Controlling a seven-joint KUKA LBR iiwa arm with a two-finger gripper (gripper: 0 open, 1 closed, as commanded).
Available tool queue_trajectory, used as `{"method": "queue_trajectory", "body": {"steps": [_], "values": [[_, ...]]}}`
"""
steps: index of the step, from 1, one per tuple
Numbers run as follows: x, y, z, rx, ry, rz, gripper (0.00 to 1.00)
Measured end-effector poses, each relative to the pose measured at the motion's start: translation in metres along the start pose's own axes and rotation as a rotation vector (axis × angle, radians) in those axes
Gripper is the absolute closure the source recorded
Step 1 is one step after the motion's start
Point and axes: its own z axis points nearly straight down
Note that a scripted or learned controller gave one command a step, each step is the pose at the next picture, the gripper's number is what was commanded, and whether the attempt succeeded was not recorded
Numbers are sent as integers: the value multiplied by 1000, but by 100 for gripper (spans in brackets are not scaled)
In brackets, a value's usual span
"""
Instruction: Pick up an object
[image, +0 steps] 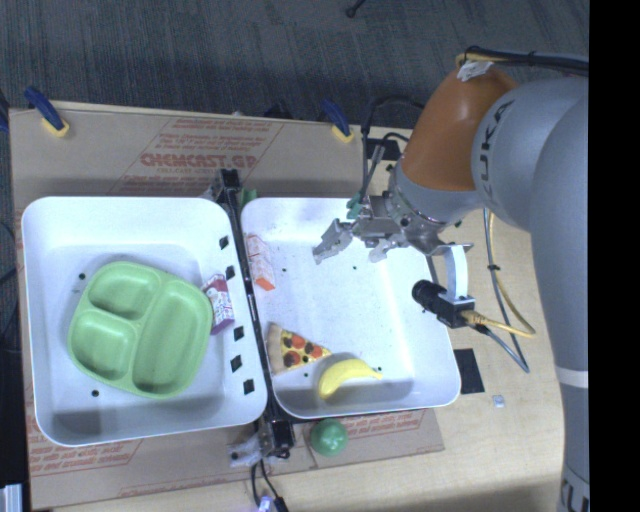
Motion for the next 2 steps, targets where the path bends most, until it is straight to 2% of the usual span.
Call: {"method": "queue_trajectory", "body": {"steps": [1, 2], "values": [[67, -48, 34, 1, -1, -2, 0], [7, -20, 103, 2, -2, 0, 0]]}}
